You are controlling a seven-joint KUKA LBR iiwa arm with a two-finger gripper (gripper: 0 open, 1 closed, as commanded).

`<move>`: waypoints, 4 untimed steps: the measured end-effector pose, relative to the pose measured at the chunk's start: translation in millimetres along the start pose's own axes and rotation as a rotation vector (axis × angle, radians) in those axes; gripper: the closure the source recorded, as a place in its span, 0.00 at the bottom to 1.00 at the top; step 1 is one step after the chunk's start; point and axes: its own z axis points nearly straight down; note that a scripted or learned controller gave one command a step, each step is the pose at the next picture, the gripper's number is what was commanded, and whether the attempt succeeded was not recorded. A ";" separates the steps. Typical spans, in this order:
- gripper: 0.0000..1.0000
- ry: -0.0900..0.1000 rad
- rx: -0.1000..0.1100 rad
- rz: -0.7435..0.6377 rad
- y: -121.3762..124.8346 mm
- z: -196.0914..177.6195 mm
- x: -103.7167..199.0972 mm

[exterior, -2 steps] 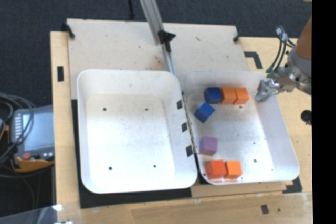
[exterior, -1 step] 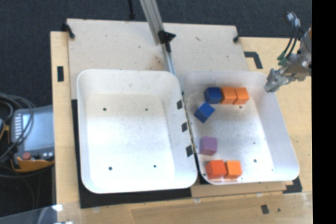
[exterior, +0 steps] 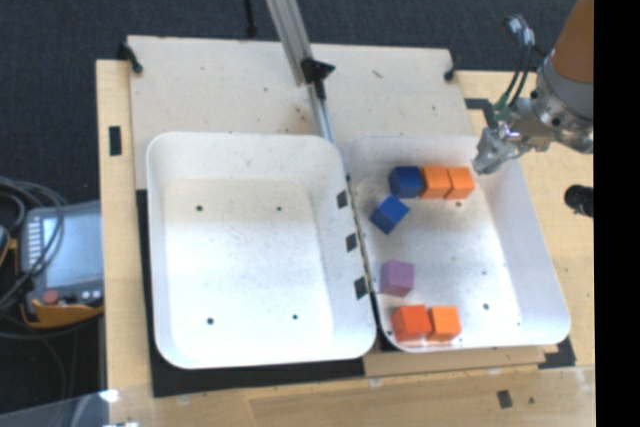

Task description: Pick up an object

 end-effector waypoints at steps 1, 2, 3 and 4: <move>1.00 0.000 0.002 0.000 5.5 5.7 58.6; 1.00 0.000 0.002 0.004 -3.6 5.6 109.0; 1.00 0.000 0.005 0.005 -1.7 15.1 165.8; 1.00 0.001 0.005 0.002 -8.9 18.8 215.0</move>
